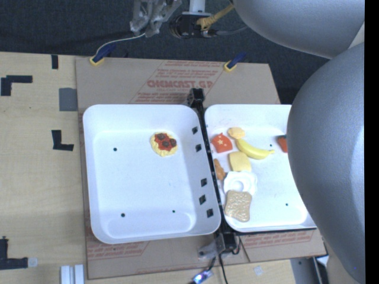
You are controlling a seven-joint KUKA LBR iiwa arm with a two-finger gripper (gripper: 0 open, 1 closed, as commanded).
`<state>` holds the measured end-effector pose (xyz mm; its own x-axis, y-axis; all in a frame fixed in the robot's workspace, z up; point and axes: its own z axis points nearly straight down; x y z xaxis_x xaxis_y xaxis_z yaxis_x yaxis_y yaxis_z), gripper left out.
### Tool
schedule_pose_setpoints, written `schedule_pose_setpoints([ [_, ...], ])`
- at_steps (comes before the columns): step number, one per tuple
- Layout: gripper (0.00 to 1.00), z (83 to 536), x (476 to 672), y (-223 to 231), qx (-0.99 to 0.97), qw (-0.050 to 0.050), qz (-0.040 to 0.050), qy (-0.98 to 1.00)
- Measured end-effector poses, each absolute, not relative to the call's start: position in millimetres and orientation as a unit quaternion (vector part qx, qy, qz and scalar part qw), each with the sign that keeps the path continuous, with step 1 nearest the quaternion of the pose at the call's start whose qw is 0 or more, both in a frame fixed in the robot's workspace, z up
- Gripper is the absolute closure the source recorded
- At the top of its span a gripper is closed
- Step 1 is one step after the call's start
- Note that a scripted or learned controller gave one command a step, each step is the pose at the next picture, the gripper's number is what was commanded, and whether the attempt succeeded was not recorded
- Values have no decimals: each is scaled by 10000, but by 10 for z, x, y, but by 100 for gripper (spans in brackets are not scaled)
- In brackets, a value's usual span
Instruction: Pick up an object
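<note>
Big grey robot arm [334,152] is running off the right and top edges and is covering the right part of the right-hand shallow white bin [266,220]. Small red-orange piece [282,143] is peeking out from behind the arm, mostly hidden, shape unreadable. Tiny orange-brown item [219,170] by the divider is too small to identify. Metallic cabled hardware [155,7] at the top edge is being cropped and blurred.
</note>
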<state>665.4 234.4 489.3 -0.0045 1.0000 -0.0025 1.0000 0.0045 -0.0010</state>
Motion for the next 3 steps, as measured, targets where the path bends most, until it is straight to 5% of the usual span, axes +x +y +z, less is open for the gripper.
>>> schedule_pose_setpoints([
  [1, 0, 4886, 6654, 2343, 7056, 2, -17, 7086],
  [2, 100, 4987, 6653, 2353, 7048, 7, -20, 7094],
  [3, 0, 4981, 6653, 2353, 7049, 3, -24, 7093],
])
